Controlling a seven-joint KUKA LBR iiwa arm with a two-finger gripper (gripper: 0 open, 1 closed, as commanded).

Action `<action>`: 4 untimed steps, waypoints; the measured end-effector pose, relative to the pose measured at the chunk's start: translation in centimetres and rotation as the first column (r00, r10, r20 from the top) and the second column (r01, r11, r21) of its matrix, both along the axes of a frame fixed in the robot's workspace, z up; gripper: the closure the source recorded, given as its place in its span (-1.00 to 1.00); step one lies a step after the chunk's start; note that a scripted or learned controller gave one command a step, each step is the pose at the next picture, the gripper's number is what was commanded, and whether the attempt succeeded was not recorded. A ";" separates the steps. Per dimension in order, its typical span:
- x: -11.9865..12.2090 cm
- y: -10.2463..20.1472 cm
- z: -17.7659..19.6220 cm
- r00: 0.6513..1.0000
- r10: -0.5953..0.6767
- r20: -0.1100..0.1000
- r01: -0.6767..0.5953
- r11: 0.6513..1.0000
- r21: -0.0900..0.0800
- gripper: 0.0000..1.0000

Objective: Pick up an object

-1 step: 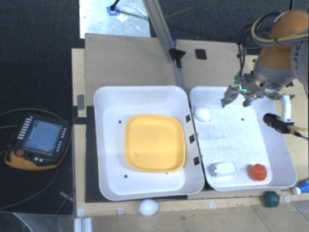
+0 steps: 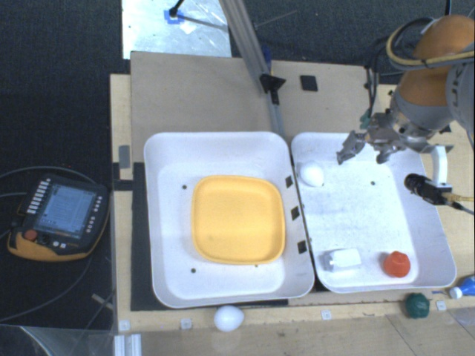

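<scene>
My gripper (image 2: pixel 367 151) hangs over the far edge of the right bin (image 2: pixel 371 206), its two fingers spread apart with nothing between them. A white ball (image 2: pixel 312 175) lies at the bin's far left, left of and below the gripper. Near the front of the same bin rest a white block (image 2: pixel 342 259) and a red object (image 2: pixel 397 264). The left bin (image 2: pixel 167 199) holds a yellow square plate (image 2: pixel 239 219).
A white egg-shaped object (image 2: pixel 228 318) lies on the bench in front of the left bin. A green object (image 2: pixel 416 305) sits at the front right, outside the bins. A teach pendant (image 2: pixel 58 215) lies on the floor at the left. A metal pole (image 2: pixel 249 35) slants in behind the bins.
</scene>
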State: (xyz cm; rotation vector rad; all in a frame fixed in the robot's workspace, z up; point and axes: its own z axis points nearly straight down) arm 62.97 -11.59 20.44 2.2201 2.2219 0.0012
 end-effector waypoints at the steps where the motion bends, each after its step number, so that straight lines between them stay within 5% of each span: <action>1: -0.2 0.1 -6.2 1.000 -0.001 -0.005 0.001 1.000 0.000 -1.00; 2: -0.3 0.1 -11.4 1.000 -0.001 -0.004 0.001 1.000 0.000 -1.00; 3: -0.1 0.1 -10.1 1.000 -0.001 0.002 0.001 1.000 0.000 1.00; 4: -0.2 0.4 -5.8 1.000 0.000 0.003 0.000 1.000 0.000 1.00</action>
